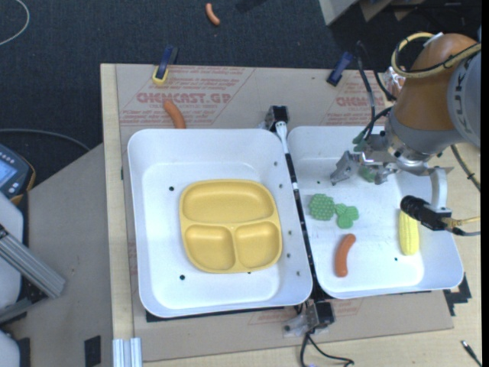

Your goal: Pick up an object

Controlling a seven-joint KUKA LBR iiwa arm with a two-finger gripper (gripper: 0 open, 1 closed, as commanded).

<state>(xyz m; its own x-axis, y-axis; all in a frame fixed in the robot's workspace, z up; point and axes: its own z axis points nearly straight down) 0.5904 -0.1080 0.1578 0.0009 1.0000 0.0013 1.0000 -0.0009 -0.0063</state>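
Overhead, label by label:
Bench: brown board (229,90) with red print, carrying both white bins; blue clamps (164,63) hold its far edge.
Floor: dark carpet (92,21) beyond the bench, with a small orange piece (212,13) lying on it far off.
Left bin: (153,205) holds a yellow divided tray (229,225), lying flat in the middle.
Right bin: (321,147) holds a green broccoli piece (332,209) near its left side, an orange sausage (344,254) on the near side, and a yellow corn cob (409,233) to the right.
Loose item: an orange carrot (175,114) on the board, beyond the left bin.
Tool: (365,167) low over the far part of the right bin, something green at its tip; open or closed, I cannot tell.
Arm: grey with orange band (432,75), entering from the right.
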